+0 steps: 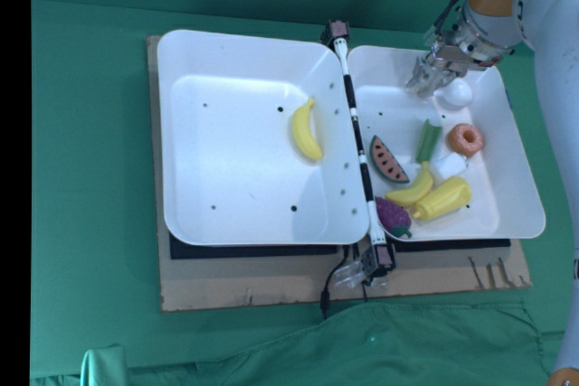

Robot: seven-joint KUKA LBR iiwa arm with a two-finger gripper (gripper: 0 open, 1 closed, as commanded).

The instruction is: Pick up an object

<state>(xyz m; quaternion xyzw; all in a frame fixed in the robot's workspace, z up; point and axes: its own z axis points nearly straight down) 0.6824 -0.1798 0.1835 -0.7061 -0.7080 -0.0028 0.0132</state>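
two shallow white bins sat side by side on a green bench. the left bin (244,221) held a single banana (306,130) near its right wall. the right bin (516,194) held a white ball (455,93), a doughnut (465,139), a green pepper (428,140), a watermelon slice (387,160), a second banana (412,190), a white cube (448,165), a yellow bottle (441,199) and a purple eggplant (393,216). the gripper (428,83) hovered over the right bin's far end, just beside the white ball, its fingers slightly spread and pinching nothing.
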